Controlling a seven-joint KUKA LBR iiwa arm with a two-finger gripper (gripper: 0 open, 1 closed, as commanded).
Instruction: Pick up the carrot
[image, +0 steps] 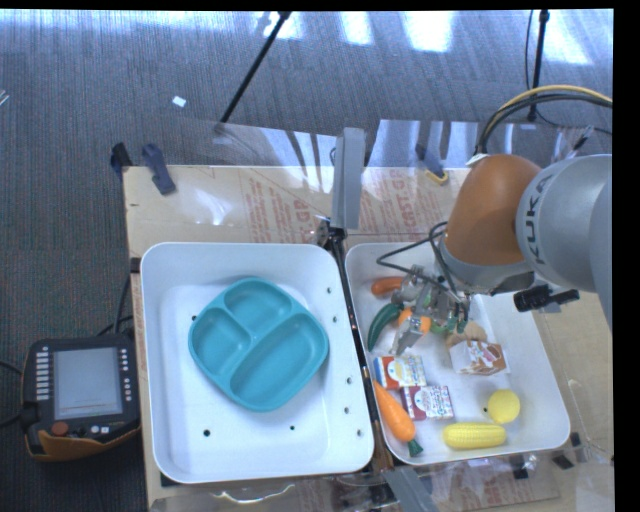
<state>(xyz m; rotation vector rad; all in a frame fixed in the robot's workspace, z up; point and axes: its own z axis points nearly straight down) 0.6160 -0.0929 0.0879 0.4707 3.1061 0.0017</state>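
Two risks stand out to me from this vantage, both down to clutter. My gripper (425, 312) hangs low over the upper middle of the right bin (545, 345), and I cannot tell from this angle how it is set or whether it has anything; something small and orange sits right at it, but I can't say if that is toy food or part of the tool.

Working outward: a green pepper (383, 322) lies just beside it on the left, an orange sausage-like piece (386, 286) above that near the bin's top wall. Below it sit two small cartons (416, 386) side by side, another packet (478, 356) to the right. The carrot (395, 412) lies further down along the bin's left wall, near the bottom corner, green top pointing to the corner, touching or nearly touching the cartons. A lemon (503, 406) and corn cob (474, 435) sit lower right.

Risk one, I judge: the tool is nearer the other orange piece and pepper than the carrot, so it could grab the wrong item. Risk two: the carrot hugs the wall and cartons, so a finger may land on the rim or a carton and slip.

Left bin (170, 300) holds a blue divided plate (258, 343).

Writing: "KUKA" on the arm (540, 220); reversed red lettering on the bench sheet (275, 205), unreadable; carton print too small.
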